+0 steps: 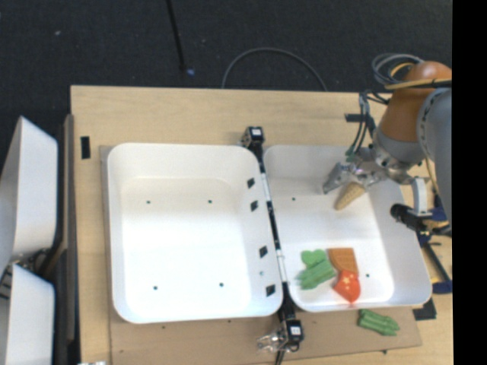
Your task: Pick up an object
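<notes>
My gripper (347, 182) hangs over the upper middle of the right bin (304, 175), on the grey arm with its orange band coming in from the right. A tan wedge-shaped piece (350, 197) sticks out from between its fingers, pointing down-left, and the gripper is shut on it. At the bin's near end lie a green leafy toy (315, 270), an orange block (343, 259) and a red piece (347, 287), packed close together.
The left bin (129, 204) stands beside the right one, with a row of black clips along their shared wall. A green toy (378, 323) lies on the wooden bench outside the right bin's near corner. Cables and a clamp sit at the right edge.
</notes>
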{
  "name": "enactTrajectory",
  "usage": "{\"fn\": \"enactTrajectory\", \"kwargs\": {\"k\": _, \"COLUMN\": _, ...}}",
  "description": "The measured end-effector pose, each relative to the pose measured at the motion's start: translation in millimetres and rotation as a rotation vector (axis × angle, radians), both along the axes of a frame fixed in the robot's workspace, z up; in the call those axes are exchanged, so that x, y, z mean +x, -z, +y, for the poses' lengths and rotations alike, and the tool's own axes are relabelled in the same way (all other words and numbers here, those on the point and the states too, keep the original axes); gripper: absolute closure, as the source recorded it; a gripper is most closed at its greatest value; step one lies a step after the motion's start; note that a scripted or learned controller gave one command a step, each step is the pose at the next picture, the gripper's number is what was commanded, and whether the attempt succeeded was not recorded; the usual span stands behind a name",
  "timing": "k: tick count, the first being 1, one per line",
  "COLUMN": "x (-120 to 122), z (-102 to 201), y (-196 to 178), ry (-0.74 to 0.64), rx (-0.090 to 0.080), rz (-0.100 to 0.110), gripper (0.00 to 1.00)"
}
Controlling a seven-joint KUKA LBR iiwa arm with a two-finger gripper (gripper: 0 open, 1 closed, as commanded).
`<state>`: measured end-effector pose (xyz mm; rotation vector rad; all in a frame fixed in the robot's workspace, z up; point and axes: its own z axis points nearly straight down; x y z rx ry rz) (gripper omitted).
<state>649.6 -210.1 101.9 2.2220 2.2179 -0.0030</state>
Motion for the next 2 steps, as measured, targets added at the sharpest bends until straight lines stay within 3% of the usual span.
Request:
{"fn": "enactTrajectory", "kwargs": {"k": 1, "x": 2.5, "z": 0.0, "y": -12.2, "ry": -0.002, "rx": -0.002, "rz": -0.007, "gripper": 1.00}}
{"fn": "enactTrajectory", "kwargs": {"k": 2, "x": -21.2, "z": 27.7, "y": -96.2, "ry": -0.005, "rx": 0.002, "rz": -0.006, "gripper": 1.00}}
